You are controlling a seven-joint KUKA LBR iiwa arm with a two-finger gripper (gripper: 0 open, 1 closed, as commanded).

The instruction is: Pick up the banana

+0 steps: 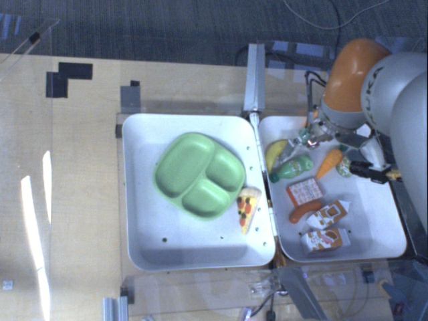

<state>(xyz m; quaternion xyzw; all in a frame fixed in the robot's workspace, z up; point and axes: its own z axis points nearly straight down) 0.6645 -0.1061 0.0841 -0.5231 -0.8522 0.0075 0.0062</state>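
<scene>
The gripper (pixel 292 150) sits low in the right bin (pixel 394 226), touching the banana (pixel 275 151); whether it is open or grasping cannot be told.

The banana (pixel 275 152) is yellow, the bottle (pixel 292 168) beside it green, the carrot (pixel 328 163) orange. The divided plate (pixel 199 174) is pale green in its white bin (pixel 144 246). The pizza slice (pixel 247 207) is yellow with red and dark spots, the sausage (pixel 305 211) reddish-orange.
</scene>
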